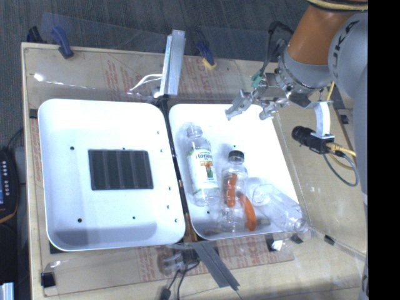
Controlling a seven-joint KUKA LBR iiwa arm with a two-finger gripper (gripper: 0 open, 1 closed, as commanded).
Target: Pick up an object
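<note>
Nothing is picked yet, as I read it: the clear bottles lie heaped in the right bin [278, 149] below my gripper [252, 107], the white-labelled bottle [200, 164] down and to its left, the orange-filled bottle [232, 183] almost straight beneath, and a crumpled clear bottle [281, 208] further down towards the bin's near corner. My gripper hangs over the bin's far edge with its fingers spread and nothing between them, so the whole descent and grasp remain. The bottles touch and overlap, which I judge will crowd any grasp, while the left bin [56, 167] with its dark grid panel [120, 169] sits well off to the gripper's left on the table [94, 67].
</note>
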